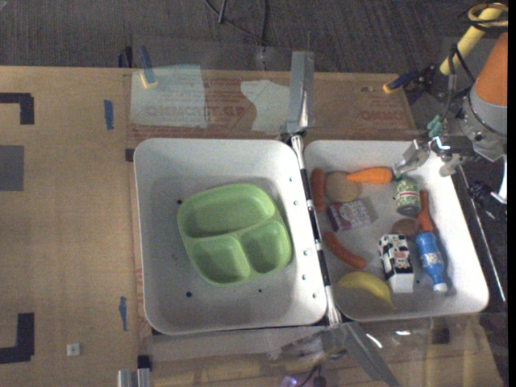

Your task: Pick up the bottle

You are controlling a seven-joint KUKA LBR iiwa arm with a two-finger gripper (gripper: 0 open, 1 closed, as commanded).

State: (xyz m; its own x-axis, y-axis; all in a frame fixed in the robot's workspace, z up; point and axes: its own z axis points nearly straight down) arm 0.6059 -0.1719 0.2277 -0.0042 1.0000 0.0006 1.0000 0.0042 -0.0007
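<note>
The bottle point(430, 260) is blue with a white label and a blue cap, and lies in the right bin point(472, 256) near its right wall. Beside it on the left stands a black-and-white milk carton point(396, 262). A red pepper point(423, 211) touches the bottle's upper end. My gripper point(423, 164) hovers over the bin's far right corner, well above the bottle in the view. Its fingers are spread open with nothing between them. One fingertip point(401, 163) sits close to the leafy end of a carrot point(369, 176).
The right bin also holds a small can point(407, 196), a potato point(341, 188), two sausages point(318, 188) point(345, 251), a purple packet point(351, 214) and a banana point(365, 287). A green divided plate point(234, 234) lies in the left bin point(161, 184).
</note>
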